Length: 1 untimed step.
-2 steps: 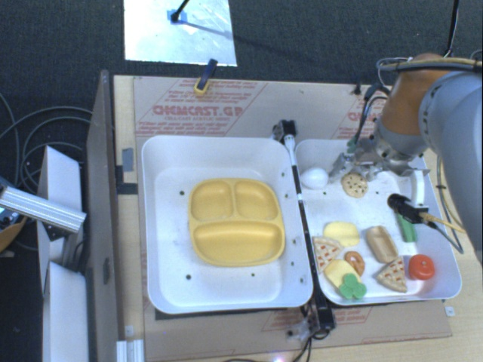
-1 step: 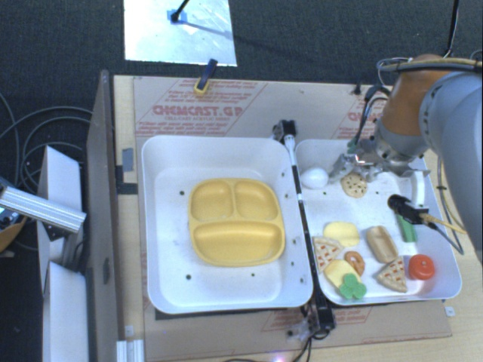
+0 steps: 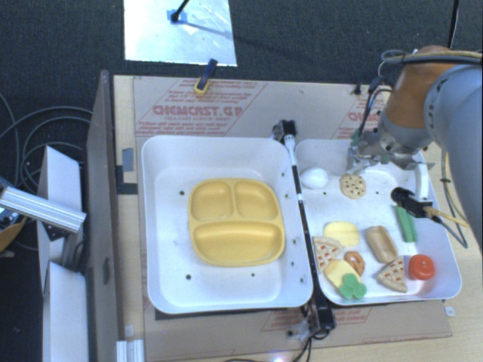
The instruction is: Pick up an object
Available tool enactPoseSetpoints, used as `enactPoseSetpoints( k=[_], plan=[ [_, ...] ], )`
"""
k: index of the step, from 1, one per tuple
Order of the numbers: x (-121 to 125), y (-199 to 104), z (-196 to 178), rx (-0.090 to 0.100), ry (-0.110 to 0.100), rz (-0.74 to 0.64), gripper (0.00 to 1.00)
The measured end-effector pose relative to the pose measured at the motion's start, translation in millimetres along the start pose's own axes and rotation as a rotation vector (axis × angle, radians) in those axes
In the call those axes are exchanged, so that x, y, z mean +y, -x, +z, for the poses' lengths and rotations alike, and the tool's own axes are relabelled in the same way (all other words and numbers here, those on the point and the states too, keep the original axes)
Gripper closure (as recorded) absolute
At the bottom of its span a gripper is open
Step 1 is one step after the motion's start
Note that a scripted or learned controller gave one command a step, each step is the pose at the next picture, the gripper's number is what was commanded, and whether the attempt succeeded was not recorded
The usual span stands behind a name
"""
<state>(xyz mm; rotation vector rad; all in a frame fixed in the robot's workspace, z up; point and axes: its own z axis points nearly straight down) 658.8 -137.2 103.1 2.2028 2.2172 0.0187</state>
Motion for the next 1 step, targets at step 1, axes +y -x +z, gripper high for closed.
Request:
enactPoseSetpoints(
  k=[1],
  plan=[
    [-0.5,0.0,1.0,0.0,-0.002,0.0,0.0]
  ],
)
